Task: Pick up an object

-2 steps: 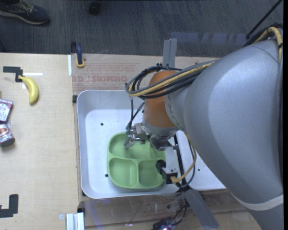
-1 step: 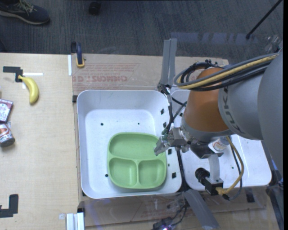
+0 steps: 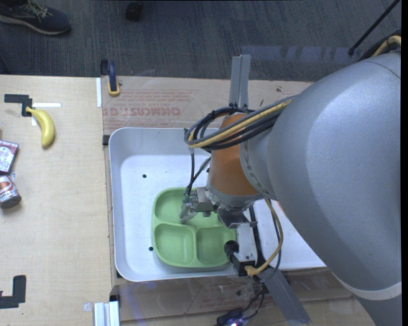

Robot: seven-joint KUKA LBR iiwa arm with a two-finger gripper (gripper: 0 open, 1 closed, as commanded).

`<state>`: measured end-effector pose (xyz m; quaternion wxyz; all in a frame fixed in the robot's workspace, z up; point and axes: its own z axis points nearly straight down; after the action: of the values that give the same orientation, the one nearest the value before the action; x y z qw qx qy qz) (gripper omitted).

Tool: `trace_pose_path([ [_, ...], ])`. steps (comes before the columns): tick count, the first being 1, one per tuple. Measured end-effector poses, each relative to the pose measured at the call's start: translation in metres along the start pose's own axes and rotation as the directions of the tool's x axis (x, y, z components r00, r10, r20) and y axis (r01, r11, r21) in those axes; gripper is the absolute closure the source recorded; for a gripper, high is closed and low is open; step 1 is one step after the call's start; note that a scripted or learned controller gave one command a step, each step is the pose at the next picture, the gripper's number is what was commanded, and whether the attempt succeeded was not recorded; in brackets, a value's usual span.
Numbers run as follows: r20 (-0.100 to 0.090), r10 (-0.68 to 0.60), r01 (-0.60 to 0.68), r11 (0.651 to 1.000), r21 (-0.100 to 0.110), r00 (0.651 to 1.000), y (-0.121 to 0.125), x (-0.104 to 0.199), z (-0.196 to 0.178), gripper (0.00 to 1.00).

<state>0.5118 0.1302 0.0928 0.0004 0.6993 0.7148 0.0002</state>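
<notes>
The grey arm lay nearest the camera, its broad rounded casing covering the right side of the view, with an orange band above the wrist and a bundle of black and yellow cables looping over it. Below the band the gripper reached down into the white bin and sat over the upper compartment of a green divided tray. Whether the gripper was open or closed could not be told from this angle, since the wrist hardware hid most of it, and nothing could be seen held in it. It appeared to be at or very near the tray's surface, though contact could not be confirmed.

The green divided tray lay flat on the bin floor, toward the bin's near right part, with one large upper compartment and two smaller lower ones; its right edge was hidden under the arm. The bare white floor of the bin showed to the left of and above the tray.

Around the bin was the light wooden tabletop. Well apart from the bin, at the left, a yellow banana lay on the tabletop, and below it at the left edge sat a small packet and a can on its side. Beyond the tabletop, dark carpet showed along the top, with a shoe at the upper left corner.
</notes>
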Motion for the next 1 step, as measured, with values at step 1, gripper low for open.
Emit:
trace_pose_path([
  [1,0.001,-0.061,0.061,0.998,0.002,0.998,0.0357,-0.0839,-0.0992,0.00],
])
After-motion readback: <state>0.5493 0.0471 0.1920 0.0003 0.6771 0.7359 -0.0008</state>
